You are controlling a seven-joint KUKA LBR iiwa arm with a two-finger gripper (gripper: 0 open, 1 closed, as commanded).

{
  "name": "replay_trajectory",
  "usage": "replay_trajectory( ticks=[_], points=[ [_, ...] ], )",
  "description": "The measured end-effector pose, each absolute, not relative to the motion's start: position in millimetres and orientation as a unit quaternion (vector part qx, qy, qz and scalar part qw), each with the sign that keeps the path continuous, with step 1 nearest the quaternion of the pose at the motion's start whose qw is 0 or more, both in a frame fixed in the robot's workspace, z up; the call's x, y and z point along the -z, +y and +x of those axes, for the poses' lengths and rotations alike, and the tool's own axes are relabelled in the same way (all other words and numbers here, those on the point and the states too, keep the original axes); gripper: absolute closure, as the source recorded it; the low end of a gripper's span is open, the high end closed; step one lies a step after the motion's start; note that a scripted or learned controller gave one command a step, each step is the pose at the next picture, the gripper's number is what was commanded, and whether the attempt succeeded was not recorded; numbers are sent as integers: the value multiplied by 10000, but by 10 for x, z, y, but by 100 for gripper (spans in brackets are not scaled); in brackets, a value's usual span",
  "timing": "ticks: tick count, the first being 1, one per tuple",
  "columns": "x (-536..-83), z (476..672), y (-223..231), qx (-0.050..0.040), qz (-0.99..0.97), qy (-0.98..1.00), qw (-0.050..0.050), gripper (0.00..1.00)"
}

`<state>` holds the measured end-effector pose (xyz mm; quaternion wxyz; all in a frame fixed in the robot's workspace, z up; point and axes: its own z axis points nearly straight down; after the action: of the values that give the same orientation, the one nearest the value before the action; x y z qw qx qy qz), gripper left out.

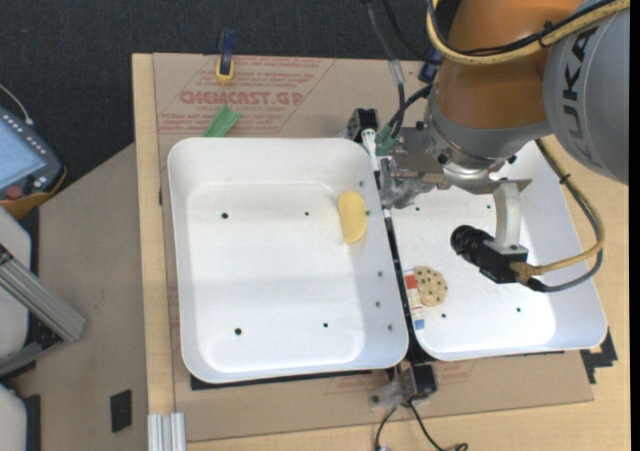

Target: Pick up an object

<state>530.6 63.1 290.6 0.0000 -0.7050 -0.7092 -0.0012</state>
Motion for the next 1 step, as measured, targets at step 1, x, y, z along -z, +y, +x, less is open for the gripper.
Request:
replay_trajectory(
  ticks=[1],
  points=[
    [-3683,5092,1038,47,-7049,-7093,-22,100]
  ],
)
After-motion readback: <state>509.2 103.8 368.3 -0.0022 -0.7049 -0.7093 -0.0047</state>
